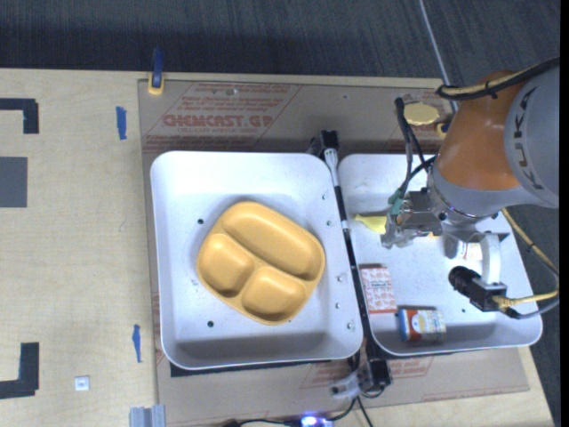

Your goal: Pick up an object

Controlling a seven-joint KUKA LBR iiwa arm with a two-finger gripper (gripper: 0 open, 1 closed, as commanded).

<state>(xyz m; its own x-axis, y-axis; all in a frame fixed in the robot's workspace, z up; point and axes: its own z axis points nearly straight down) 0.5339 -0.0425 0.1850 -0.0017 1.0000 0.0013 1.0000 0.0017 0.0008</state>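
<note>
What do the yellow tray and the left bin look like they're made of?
Yellow tray: probably moulded plastic, semi-gloss; soft highlights on its rounded, seamless humps, upside down by the look. Left bin: looks like thin formed plastic or enamelled sheet, smooth white, rounded corners, faint sheen; the view leaves that open.

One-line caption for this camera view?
KUKA arm's tool low in right bin beside a yellow item; left bin holds yellow tray.

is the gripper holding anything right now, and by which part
Cannot be told. The gripper is low in the right bin beside a yellow object, but the wrist hides any grip.
</note>
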